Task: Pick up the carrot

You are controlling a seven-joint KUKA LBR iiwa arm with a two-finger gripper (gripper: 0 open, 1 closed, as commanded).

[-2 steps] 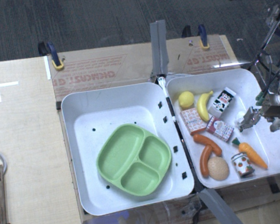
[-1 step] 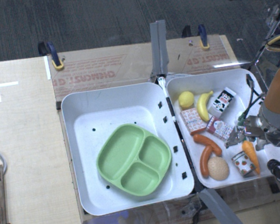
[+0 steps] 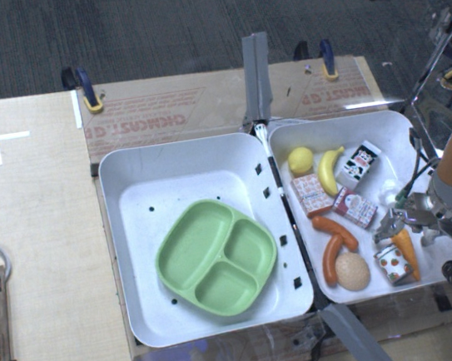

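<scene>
In the right bin (image 3: 402, 120), tool (image 3: 395, 224) sits low at the near-right corner.
Carrot (image 3: 405, 250) lies right under/just nearer than the tool tip, touching or nearly so; can't tell how far the tool is open or if it grips anything. Small can (image 3: 393, 265) just left of carrot, egg (image 3: 351, 271) and sausages (image 3: 333, 243) further left. Green tray (image 3: 216, 258) in left bin, well apart.

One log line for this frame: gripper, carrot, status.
gripper: over right bin, at carrot's top end | carrot: lying in bin beside small can | status: not lifted
</scene>
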